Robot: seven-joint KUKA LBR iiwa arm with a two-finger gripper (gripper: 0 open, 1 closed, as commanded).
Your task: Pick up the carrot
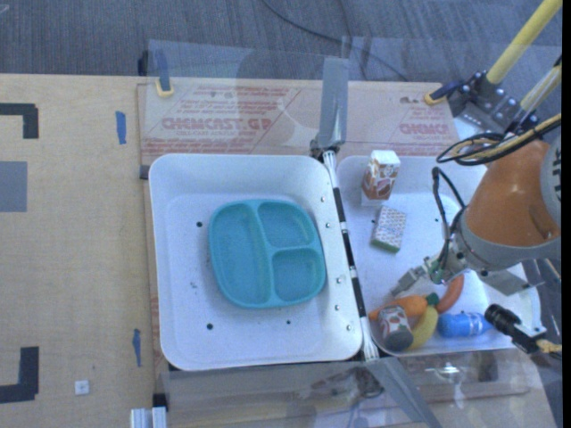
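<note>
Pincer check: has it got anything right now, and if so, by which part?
Cannot be told. The pincer sits low over the right bin, beside the carrot, but nothing shows clearly between its tips.

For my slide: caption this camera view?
Tool hovers by the carrot in the right bin; teal tray in left bin.

Grey robot arm (pixel 513 255) with a broad orange band (pixel 508 199) above its wrist, black cables (pixel 464 150) looping alongside.
</note>
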